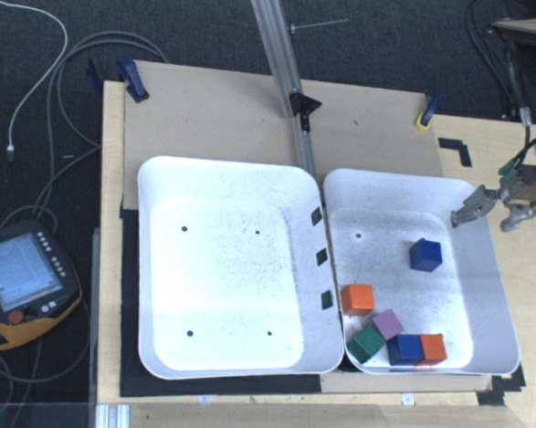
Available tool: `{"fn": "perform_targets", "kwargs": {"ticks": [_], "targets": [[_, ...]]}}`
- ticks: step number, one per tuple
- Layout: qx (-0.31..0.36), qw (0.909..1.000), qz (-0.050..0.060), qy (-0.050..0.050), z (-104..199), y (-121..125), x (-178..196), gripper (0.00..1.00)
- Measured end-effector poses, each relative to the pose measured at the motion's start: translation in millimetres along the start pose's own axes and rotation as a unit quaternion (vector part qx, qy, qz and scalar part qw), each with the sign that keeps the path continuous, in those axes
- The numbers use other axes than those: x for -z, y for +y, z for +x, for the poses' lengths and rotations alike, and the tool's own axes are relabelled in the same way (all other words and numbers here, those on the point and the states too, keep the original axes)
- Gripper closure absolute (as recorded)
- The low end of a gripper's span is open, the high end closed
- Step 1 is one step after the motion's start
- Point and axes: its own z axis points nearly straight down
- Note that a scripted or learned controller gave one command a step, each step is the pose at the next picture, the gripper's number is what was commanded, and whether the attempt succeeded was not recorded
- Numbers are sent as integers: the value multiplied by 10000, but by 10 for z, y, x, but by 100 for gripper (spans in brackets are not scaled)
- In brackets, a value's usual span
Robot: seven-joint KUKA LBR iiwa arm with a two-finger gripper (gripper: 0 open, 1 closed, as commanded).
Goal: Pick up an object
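Observation:
The right bin (484,269) holds several small cubes. A blue cube (425,254) sits alone near its middle. Along the front wall lie an orange cube (358,298), a purple cube (387,324), a green cube (365,342), a second blue cube (408,348) and a second orange cube (433,347), packed close together. My gripper (490,213) hovers over the bin's far right rim, up and right of the lone blue cube. Its fingers are spread open with nothing between them.
The left bin (161,169) stands beside the right one, with black clips (322,256) along their shared edge. A slanted metal pole (278,45) rises behind the bins. A teach pendant (16,278) and cables lie on the floor at left.

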Motion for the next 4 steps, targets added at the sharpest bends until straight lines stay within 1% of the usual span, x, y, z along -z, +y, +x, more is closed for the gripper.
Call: {"fn": "perform_targets", "kwargs": {"ticks": [1,2,3,4], "targets": [[-4,10000,26,10,-93,208,-1158,0],[15,10000,16,16,423,168,-1571,0],[2,10000,-20,4,396,182,-1433,100],[32,10000,-11,20,1119,45,-1031,100]]}}
